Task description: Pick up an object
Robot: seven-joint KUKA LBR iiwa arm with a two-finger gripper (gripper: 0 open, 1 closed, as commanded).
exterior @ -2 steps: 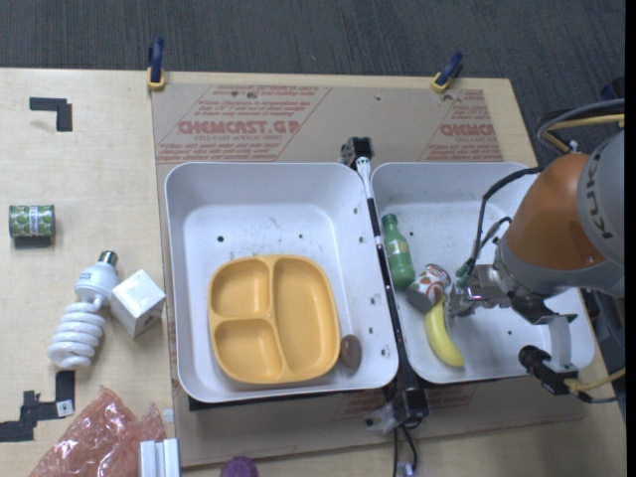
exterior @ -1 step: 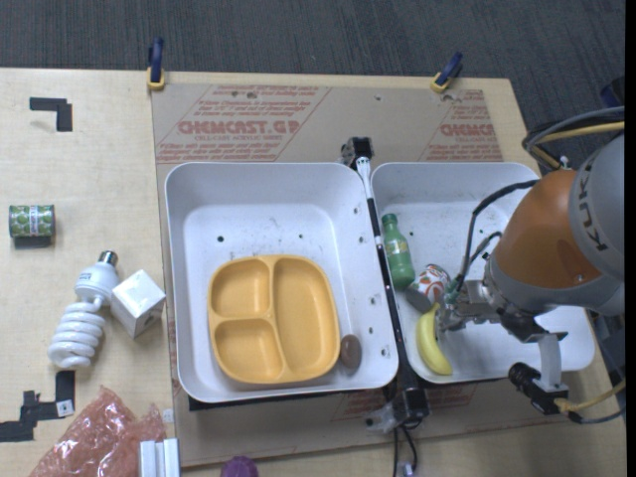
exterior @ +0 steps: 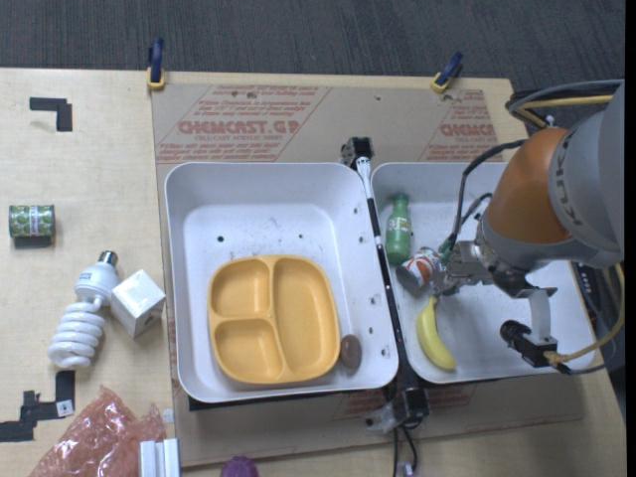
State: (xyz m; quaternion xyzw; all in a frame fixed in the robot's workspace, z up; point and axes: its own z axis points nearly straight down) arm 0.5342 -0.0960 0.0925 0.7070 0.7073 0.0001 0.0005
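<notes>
While a bulb (exterior: 81,311), a white cube (exterior: 138,301) and a yellow tray (exterior: 273,319) lie leftward, the right bin (exterior: 497,361) holds a green bottle (exterior: 398,229), a can (exterior: 418,269) and a banana (exterior: 433,336) beside the gripper (exterior: 447,274), its state impossible to tell.

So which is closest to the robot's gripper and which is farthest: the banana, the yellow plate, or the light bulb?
Measured from the gripper, in the camera view:
1. The banana, just below it in the right bin.
2. The yellow plate, in the left bin.
3. The light bulb, out on the bench, left of both bins.
</notes>
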